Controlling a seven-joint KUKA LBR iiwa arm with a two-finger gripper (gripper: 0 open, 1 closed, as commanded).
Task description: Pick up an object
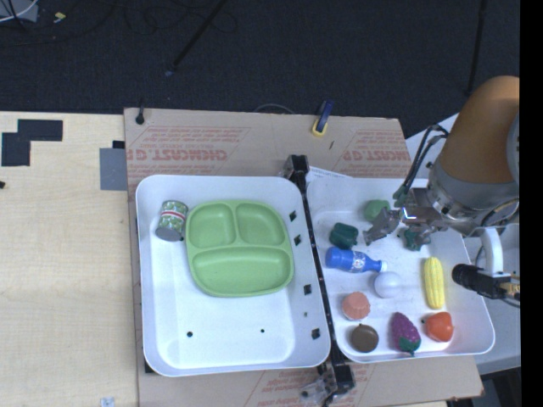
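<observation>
Hand (405,220) low over right bin (484,333), near its upper edge; grip state cannot tell. Beside it dark green toy (377,209); blue bottle (352,261) and yellow corn (433,282) lie lower. Green tray (239,248) in left bin (221,346)

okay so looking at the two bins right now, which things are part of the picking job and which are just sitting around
Part of the job:
end effector, over the right bin
candidates in that bin: blue bottle, corn cob, white ball, purple eggplant, tomato, dark green block

Just lying about:
green divided plate and small can in the left bin
yellow and blue clamp on the cardboard
</observation>
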